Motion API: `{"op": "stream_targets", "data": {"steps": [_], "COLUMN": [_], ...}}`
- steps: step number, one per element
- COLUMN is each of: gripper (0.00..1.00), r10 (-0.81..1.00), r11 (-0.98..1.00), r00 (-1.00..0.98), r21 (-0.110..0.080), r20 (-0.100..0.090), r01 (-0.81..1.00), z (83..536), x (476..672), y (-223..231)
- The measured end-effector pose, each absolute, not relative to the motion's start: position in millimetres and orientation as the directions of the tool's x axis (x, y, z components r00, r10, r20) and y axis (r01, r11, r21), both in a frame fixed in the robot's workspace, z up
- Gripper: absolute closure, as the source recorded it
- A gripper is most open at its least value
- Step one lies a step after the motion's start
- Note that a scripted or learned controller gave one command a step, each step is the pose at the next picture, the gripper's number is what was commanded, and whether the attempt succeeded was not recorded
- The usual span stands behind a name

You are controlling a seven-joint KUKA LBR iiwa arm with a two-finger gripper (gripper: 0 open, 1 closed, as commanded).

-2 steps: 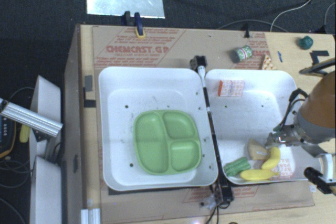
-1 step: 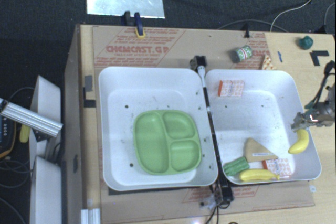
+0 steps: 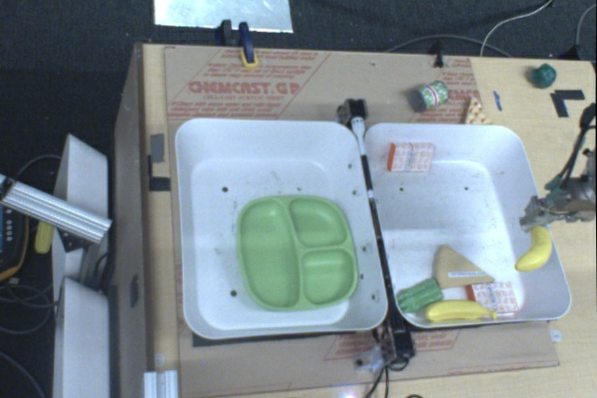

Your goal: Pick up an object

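The right bin holds several objects. A small red-and-white box lies near its back left corner. Along the front wall sit a tan wedge, a green piece, a long yellow banana and a red-and-white packet. A second, shorter yellow banana rests against the right wall. My gripper reaches in over the bin's right rim, just above and behind this short banana. Nothing shows between its fingers.
The left bin contains a green divided plate. Behind the right bin, a small green-and-white can and a teal ball sit on the bench. A clamp stands at the bench's back edge.
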State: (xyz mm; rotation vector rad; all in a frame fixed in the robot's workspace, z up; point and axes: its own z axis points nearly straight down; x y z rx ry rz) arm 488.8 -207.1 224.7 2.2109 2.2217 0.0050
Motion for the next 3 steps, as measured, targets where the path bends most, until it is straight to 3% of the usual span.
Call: {"op": "stream_targets", "data": {"steps": [2, 3], "gripper": [1.00, 1.00], "r10": [1.000, 1.000], "r11": [0.004, 0.002], "r00": [-0.004, -0.002], "r21": [0.002, 0.002], "r20": [0.000, -0.002], "r01": [1.000, 1.000], "z": [230.4, 210.1], "x": [512.3, 547.5], "y": [-119.9, -170.6]}}
